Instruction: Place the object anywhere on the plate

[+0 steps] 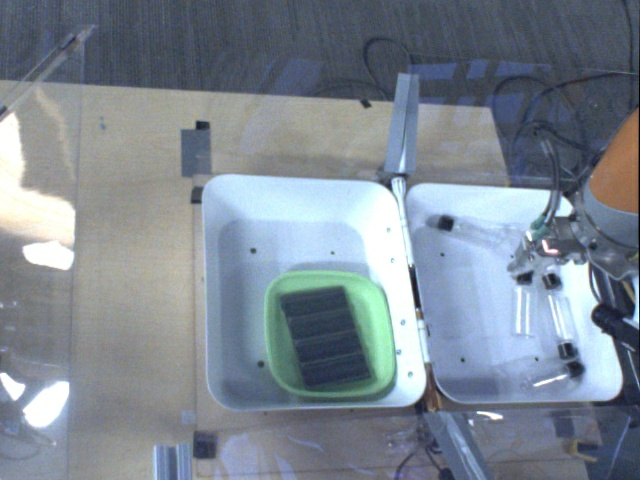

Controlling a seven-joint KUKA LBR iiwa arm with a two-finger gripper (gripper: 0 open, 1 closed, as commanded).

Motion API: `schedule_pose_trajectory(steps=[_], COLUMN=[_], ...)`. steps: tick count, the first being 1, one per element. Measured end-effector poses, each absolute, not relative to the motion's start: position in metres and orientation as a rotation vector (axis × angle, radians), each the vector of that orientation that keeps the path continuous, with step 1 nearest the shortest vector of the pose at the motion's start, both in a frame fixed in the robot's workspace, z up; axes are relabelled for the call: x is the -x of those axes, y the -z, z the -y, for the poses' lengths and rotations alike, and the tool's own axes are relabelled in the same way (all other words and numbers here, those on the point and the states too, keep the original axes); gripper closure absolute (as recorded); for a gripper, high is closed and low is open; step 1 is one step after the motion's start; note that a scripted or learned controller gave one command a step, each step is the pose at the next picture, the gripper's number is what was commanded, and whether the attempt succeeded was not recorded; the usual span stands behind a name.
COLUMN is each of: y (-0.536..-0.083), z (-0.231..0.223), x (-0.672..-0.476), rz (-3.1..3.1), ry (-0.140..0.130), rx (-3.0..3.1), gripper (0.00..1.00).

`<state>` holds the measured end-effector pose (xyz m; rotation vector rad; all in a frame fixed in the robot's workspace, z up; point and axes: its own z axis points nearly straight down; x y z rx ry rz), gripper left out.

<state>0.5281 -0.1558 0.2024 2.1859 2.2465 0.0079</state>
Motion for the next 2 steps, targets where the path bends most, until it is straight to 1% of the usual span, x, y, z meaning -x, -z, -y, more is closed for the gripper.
schedule_pose_trajectory(steps=[1,2], y=[-0.196,-0.185], z=[0.1,0.025], x=[-0.488,-0.489], rz=[-2.427,-2.584], ry=[-0.004,-0.008], rx=[-1.989,-1.775], gripper=[1.0,1.0])
